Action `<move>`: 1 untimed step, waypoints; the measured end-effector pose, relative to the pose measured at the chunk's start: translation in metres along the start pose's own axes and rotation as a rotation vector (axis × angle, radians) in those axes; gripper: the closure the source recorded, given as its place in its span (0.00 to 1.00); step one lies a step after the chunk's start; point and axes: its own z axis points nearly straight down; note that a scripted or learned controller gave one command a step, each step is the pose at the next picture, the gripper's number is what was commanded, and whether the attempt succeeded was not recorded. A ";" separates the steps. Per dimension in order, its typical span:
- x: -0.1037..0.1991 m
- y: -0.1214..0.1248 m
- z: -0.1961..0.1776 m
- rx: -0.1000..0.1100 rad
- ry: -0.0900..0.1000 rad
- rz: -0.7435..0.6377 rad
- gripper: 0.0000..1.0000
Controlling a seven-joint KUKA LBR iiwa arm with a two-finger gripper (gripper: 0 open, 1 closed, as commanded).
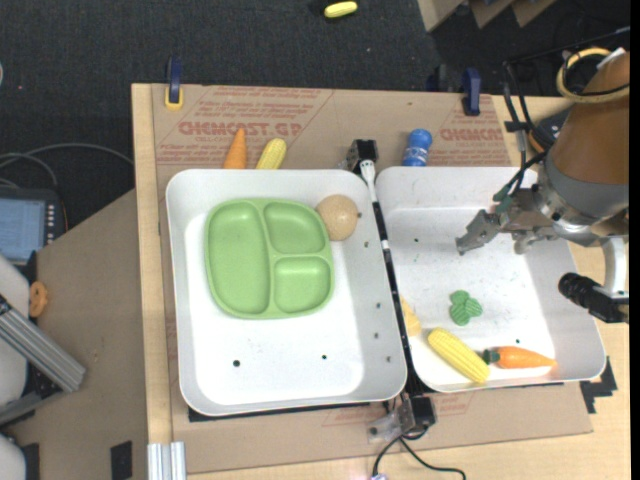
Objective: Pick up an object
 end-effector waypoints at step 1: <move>-0.002 -0.028 0.115 0.011 0.002 0.002 0.00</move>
